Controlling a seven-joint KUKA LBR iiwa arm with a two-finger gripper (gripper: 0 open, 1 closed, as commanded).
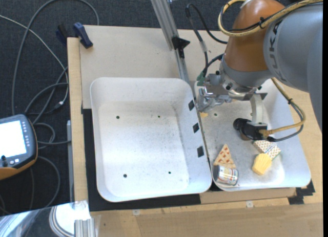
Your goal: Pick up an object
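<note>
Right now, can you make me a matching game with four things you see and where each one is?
Things
1. toy pizza slice
2. small can
3. yellow block
4. blue clamp

Places
A. far left corner of the bench
B. near left corner of the right bin, at the rim
C. in the right bin, just below a checkered piece
D. in the right bin, just above the can in the picture

Pairs: 1-D, 2-B, 3-C, 4-A
</note>
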